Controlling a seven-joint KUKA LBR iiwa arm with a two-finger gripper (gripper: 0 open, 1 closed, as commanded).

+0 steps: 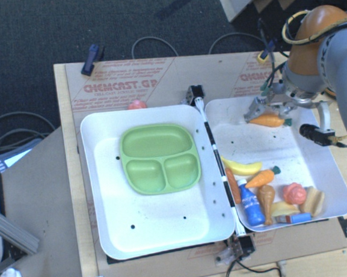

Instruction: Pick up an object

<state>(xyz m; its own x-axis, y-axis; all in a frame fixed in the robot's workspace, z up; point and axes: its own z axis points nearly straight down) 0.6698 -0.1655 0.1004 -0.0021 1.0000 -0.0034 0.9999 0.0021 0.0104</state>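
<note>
My gripper (269,113) hangs over the far part of the right bin (320,164), reaching in from the right. An orange toy (267,120), long and rounded, sits between the fingertips, and the gripper is shut on it. Nearer in the same bin lie a yellow banana (242,167), a carrot (263,178), a blue bottle (250,205), a red strawberry-like toy (293,193) and several more small toy foods.
The left bin (105,189) bears a green divided plate (160,157). A thin orange-red stick (232,186) lies along the right bin's left wall. Behind the left bin a small pink thing (137,105) rests on the cardboard, and a blue clip (90,59) sits at the far-left corner.
</note>
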